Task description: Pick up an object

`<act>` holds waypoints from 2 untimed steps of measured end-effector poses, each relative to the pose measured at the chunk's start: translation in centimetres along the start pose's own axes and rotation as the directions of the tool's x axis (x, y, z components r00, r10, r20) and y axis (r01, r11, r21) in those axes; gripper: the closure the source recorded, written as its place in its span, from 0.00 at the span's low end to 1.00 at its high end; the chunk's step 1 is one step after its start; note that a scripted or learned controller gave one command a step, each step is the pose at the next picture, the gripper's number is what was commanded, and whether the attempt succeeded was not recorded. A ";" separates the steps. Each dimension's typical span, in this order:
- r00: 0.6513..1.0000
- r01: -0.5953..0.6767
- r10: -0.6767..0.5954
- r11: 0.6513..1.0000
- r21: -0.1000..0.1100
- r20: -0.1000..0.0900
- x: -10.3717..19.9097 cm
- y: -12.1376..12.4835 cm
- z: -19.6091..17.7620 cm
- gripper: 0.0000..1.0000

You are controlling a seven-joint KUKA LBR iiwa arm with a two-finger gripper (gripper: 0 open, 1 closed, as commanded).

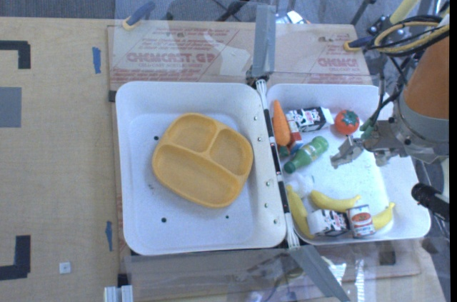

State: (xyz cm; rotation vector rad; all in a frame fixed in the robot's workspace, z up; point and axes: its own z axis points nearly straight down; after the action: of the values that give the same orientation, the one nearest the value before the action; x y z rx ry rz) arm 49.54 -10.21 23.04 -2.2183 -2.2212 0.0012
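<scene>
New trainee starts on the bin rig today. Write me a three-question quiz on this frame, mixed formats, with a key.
1. True or false: the yellow divided plate lies in the same bin as the tomato.
2. Multiple choice: what lies right beside the carrot, just below it in the camera view? A) the green bottle B) a blue cup C) a spoon
3. Fill in: the gripper hangs over the ____ bin as the camera view shows it, near the bottle.

Key: 1 false, the plate is in the left bin, the tomato in the right; 2 A; 3 right.
</scene>
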 end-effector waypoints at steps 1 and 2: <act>0.998 0.068 -0.068 0.998 -0.004 0.002 1.6 5.4 -7.2 0.00; 0.995 -0.095 0.095 0.995 -0.005 0.003 -5.7 10.0 -1.8 0.00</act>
State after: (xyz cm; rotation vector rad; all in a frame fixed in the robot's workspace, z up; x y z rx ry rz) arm 59.50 -15.89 24.82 -2.3258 -2.1171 -0.0012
